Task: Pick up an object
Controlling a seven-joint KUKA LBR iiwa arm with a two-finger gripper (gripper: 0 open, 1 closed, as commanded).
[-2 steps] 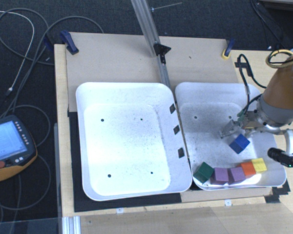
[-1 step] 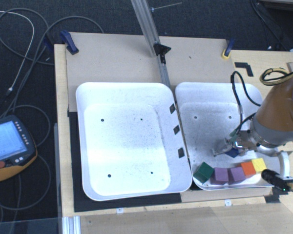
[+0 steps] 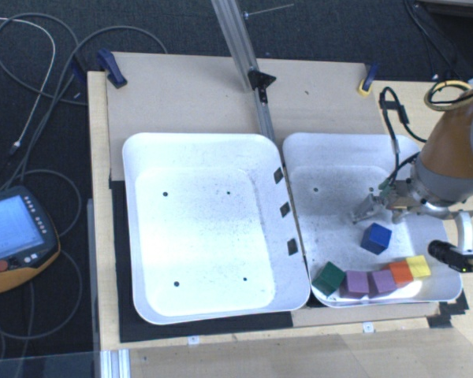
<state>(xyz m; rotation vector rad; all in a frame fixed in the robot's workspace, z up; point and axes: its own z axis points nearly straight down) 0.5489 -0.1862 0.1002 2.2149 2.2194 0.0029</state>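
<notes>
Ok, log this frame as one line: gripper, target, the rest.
gripper: over right bin, holding nothing | nearest: blue cube | near rim: green, purple, orange, yellow blocks

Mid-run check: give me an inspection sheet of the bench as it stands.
Surface: wooden bench bearing left bin and right bin.
Job's things: blue cube mid right bin; green, purple, second purple, orange and yellow blocks along its near wall.
Clutter: nothing seen.
Grippers: end effector just above the blue cube, holding nothing.
Cables: black cable by the arm; loops on the floor.
Surroundings: teach pendant at left.
</notes>
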